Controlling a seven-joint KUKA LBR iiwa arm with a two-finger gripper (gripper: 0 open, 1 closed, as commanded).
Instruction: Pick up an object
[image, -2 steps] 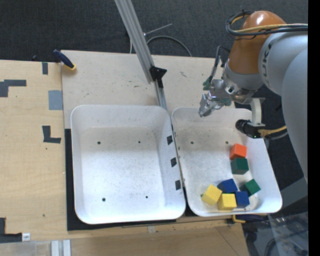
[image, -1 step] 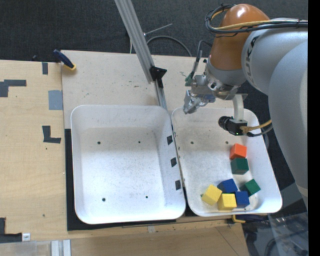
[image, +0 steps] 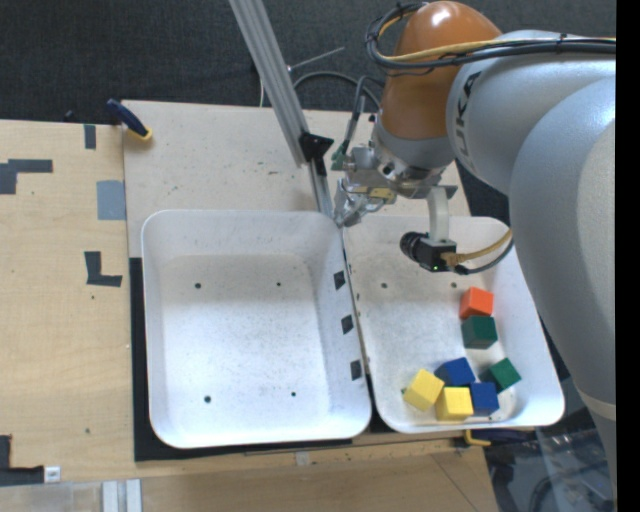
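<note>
My gripper (image: 349, 208) hangs over the far end of the rim shared by the two bins, at the top-left corner of the right bin (image: 400, 300). I see nothing held beneath it. Several small blocks lie in the right bin's near right corner, well away from the gripper. They are an orange block (image: 477, 301), a dark green block (image: 479, 331), a green block (image: 505, 373), a blue block (image: 457, 371) and two yellow blocks (image: 424, 388) (image: 457, 403). A second blue block (image: 485, 397) lies beside them.
The left bin (image: 240, 330) holds only dark specks. A slanted metal pole (image: 282, 95) runs down to the bins' far rim beside the gripper. A black cable fitting (image: 428, 250) hangs over the right bin. A blue and yellow clamp (image: 128, 117) lies on the bench at far left.
</note>
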